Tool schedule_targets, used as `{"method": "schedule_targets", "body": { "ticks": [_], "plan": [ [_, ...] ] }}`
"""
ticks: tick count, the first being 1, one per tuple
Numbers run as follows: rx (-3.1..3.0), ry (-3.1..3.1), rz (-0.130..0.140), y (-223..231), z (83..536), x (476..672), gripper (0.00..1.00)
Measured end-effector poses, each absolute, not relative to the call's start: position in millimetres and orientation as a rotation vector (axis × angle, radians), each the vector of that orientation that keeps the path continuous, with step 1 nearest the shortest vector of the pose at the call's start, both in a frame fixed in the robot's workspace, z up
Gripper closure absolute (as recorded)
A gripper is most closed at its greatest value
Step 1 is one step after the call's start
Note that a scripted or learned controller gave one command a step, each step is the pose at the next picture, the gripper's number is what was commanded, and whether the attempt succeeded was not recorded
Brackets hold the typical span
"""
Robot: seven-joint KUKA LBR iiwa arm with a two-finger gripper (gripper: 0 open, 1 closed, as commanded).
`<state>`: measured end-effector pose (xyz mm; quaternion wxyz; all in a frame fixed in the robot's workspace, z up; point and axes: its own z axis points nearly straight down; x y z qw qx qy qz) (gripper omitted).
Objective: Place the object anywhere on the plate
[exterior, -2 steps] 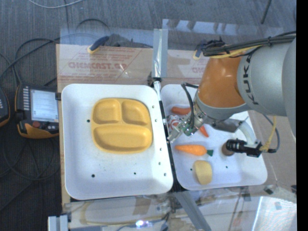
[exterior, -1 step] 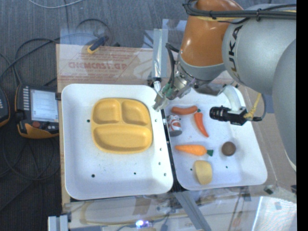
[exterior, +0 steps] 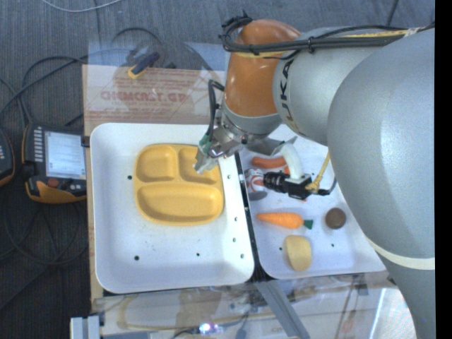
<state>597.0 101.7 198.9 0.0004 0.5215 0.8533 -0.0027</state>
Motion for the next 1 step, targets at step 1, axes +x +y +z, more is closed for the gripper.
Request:
{"method": "schedule_targets", "body": {
  "ticks": [1],
  "plan": [
    [1.737, 2.619, -0.007, 136.4, 165.5, 595.7, 1.00]
  ]
}}
